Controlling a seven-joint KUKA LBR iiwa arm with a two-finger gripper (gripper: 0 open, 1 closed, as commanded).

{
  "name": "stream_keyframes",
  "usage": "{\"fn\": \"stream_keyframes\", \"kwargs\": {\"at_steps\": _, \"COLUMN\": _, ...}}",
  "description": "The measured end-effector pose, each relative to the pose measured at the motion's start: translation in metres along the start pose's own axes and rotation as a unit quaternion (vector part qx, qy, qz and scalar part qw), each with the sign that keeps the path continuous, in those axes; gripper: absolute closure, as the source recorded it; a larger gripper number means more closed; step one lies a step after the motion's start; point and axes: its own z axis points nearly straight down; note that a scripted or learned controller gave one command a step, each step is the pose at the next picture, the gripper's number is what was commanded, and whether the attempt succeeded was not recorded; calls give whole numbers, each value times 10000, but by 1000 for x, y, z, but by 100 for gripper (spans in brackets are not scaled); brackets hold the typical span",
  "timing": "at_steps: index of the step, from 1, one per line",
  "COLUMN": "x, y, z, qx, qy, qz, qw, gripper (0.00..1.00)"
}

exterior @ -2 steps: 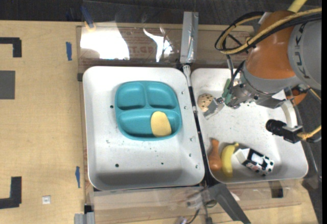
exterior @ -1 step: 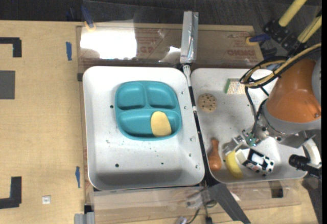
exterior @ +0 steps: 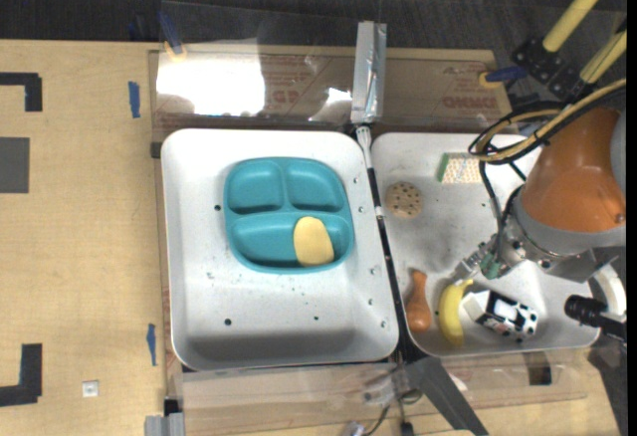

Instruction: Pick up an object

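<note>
Gripper (exterior: 490, 263) hangs low in the right bin (exterior: 438, 225), lower right of frame; finger state cannot be told. Banana (exterior: 453, 310) lies just below-left, touching a black-and-white object (exterior: 508, 317). Recommended: centre over the banana's middle, clear of the brown object (exterior: 418, 300), then descend.

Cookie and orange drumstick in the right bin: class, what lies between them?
In the camera view, only bare white bin floor separates the cookie from the drumstick.
</note>
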Motion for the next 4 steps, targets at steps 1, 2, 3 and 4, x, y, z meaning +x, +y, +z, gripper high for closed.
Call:
{"fn": "stream_keyframes", "kwargs": {"at_steps": 1, "x": 11, "y": 12, "z": -56, "qx": 5, "qy": -5, "qz": 1377, "qw": 9905, "gripper": 100}}
{"fn": "stream_keyframes", "kwargs": {"at_steps": 2, "x": -10, "y": -14, "z": 29, "qx": -23, "qy": -23, "qz": 1364, "qw": 9907, "gripper": 100}}
{"fn": "stream_keyframes", "kwargs": {"at_steps": 3, "x": -11, "y": -14, "z": 29, "qx": -20, "qy": -25, "qz": 1370, "qw": 9906, "gripper": 0}}
{"fn": "stream_keyframes", "kwargs": {"at_steps": 4, "x": -15, "y": 5, "z": 37, "qx": -37, "qy": -24, "qz": 1339, "qw": 9910, "gripper": 0}}
